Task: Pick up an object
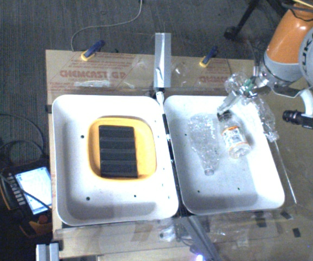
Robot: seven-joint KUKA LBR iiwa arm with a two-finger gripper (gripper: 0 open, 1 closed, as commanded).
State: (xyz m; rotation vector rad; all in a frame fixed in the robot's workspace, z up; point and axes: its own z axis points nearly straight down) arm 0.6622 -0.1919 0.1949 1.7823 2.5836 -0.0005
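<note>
Camera view is showing us two white bins side by side: the left bin (69, 162) is holding a yellow tray (148, 145) with a black ridged block (117, 151) inside it, and the right bin (265, 192) is holding a crushed clear bottle (204, 140) and, just beside it, a small pill bottle (235, 141) with an orange label, lying on its side. We are reaching in from the right with the arm (292, 37), and the gripper (225, 112) is hanging over the far part of the right bin, close above the pill bottle's upper end. We are judging the pick as not yet done: both bottles are lying on the bin floor, and nothing is showing between the jaws. How wide the jaws are standing we cannot tell, since the gripper's clear, glinting parts are blurring into the bin behind. What is left, as we are reading it, is the descent, the closing and the lift.
</note>
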